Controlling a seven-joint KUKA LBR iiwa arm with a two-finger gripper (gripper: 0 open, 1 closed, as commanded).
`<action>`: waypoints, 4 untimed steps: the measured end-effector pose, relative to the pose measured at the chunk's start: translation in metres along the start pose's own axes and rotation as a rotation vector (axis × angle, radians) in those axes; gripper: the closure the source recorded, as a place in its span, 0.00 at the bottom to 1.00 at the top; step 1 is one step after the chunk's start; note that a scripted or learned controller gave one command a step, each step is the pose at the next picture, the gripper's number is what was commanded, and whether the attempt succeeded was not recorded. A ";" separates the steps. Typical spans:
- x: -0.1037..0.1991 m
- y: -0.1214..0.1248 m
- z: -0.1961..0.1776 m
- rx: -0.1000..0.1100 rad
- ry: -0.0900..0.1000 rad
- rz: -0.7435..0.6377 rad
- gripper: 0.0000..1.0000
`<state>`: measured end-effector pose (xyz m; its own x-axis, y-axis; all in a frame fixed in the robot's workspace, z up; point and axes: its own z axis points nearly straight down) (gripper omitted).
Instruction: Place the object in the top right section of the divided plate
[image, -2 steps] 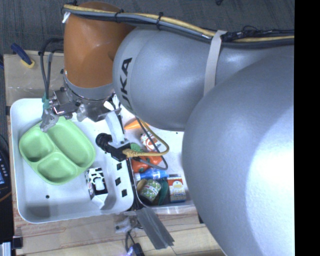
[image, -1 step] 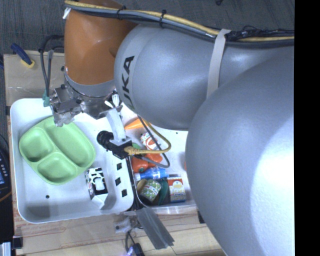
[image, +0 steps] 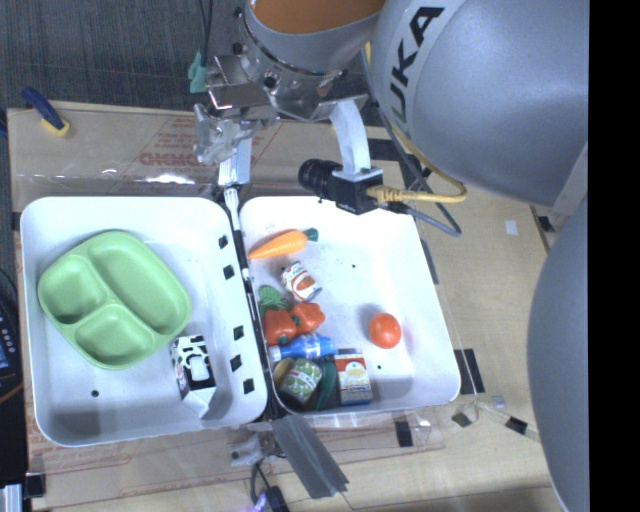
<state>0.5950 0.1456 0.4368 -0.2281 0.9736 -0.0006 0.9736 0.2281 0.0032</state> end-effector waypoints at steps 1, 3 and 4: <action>0.048 -0.023 0.147 0.011 -0.001 0.020 1.00; 0.085 -0.088 0.102 0.010 -0.002 0.272 1.00; 0.084 -0.087 0.101 0.009 -0.002 0.274 0.00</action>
